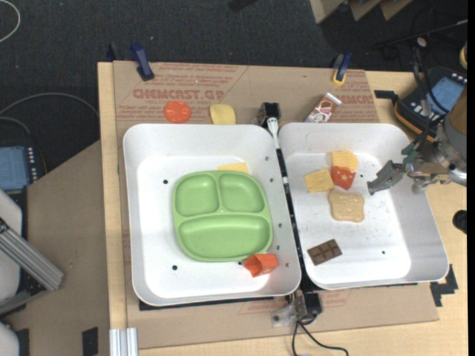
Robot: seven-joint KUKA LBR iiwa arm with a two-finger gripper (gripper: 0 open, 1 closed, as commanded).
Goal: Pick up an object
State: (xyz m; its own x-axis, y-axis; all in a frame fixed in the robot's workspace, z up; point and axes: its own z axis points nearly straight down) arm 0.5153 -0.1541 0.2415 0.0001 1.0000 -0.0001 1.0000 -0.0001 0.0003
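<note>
In the right bin (415,243) lie a yellow block (344,158), a red piece (341,176) against it, a flat yellow slice (318,181), a beige toast-shaped piece (346,207) and a brown chocolate bar (324,251). My gripper (380,182) hangs over the bin's right half, just right of the toast and the red piece, and I see nothing in it. It points down and to the left. The wrist behind it reaches in from the right edge.
The left bin (145,199) holds a green divided plate (221,215), an orange piece (260,263) at its front and a yellow piece (234,167) behind it. On the cardboard behind the bins lie an orange disc (177,112), a yellow lump (222,114) and a small packet (323,110).
</note>
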